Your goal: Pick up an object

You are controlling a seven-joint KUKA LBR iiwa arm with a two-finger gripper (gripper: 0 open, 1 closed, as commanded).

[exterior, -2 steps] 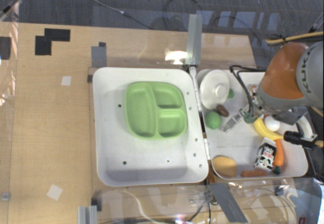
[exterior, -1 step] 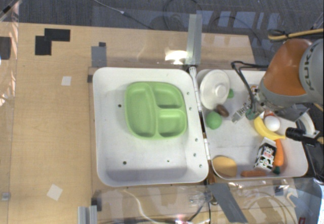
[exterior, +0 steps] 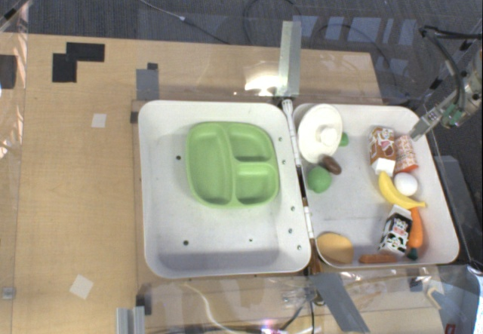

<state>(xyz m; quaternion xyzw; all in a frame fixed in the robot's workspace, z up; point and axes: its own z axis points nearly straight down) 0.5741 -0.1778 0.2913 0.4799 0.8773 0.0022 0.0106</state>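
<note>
**Gripper at the right bin's upper right corner, nothing picked yet**

Camera view: two white bins sit side by side in the middle of the frame. The left bin [exterior: 162, 249] carries a green divided plate [exterior: 232, 163] and little else. The right bin [exterior: 445, 246] is crowded: a white bowl [exterior: 319, 133] at its upper left with a brown piece [exterior: 330, 167] and a green ball [exterior: 320, 180] just below it; a tan bread-like piece [exterior: 336, 247] at the lower left; a printed packet [exterior: 381, 144] and a red-and-white can [exterior: 405, 153] side by side at the upper right; below them a banana [exterior: 394, 193] touching a white egg [exterior: 407, 185]; then a small milk carton [exterior: 395, 233], a carrot [exterior: 416, 233] beside it, and a sausage [exterior: 377, 258] along the bottom wall.

The gripper [exterior: 419, 129] reaches in from the right edge, its tip near the bin's upper right rim, just beside the can; how its jaws stand I cannot tell.

The risk, I judge, is crowding: can, packet, egg and banana lie so tight that a descent may strike two at once, or catch the rim, and close on nothing
</note>
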